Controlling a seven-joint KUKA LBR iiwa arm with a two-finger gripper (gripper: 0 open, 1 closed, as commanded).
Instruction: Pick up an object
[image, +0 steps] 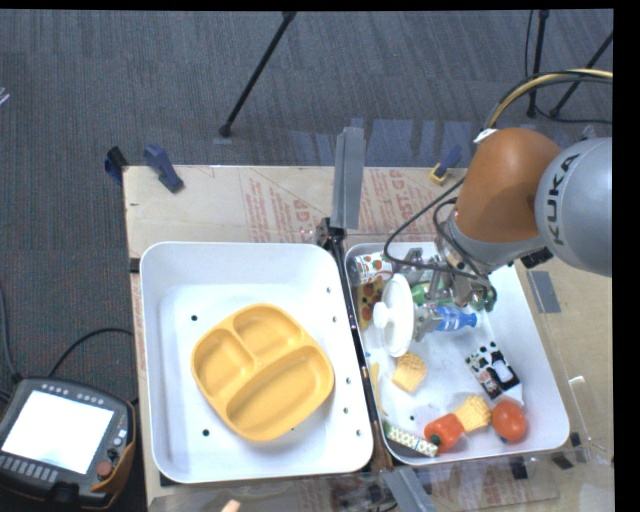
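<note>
White round lid (396, 315) — tilted, glossy, under gripper (447, 296)

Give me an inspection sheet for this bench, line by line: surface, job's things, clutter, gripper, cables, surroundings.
Surface: cardboard-covered bench bearing left bin and right bin.
Job's things: right bin holds white cup, blue bottle, waffle piece, two red-orange vegetables, black-and-white toy.
Clutter: yellow divided plate in left bin.
Gripper: gripper low over right bin's far end; finger state hidden.
Cables: yellow and black cables behind arm.
Surroundings: grey carpet, pendant, tripod leg.
</note>
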